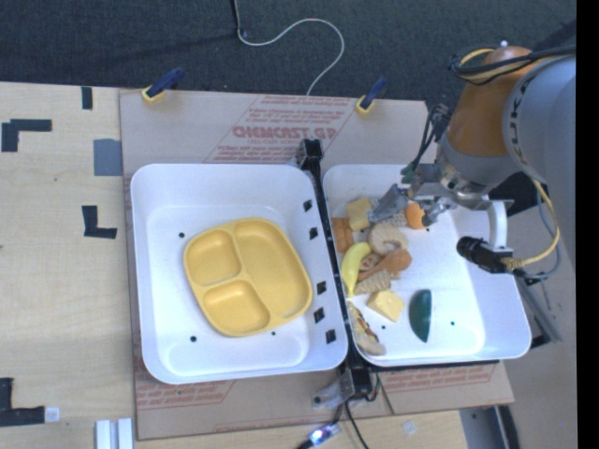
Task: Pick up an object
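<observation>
Approach step in hand: tool point(409, 209) low over right bin point(487, 330), upper centre-right of frame, finger state impossible to tell, beside small orange object point(415, 216) atop food pile point(374, 255); next, seating around one piece, then lifting.

robot lab — clamped cardboard point(281, 129), white bins point(150, 251)

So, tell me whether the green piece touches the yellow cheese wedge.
Apart: the camera view shows white bin floor between the green piece and the cheese wedge.
</observation>
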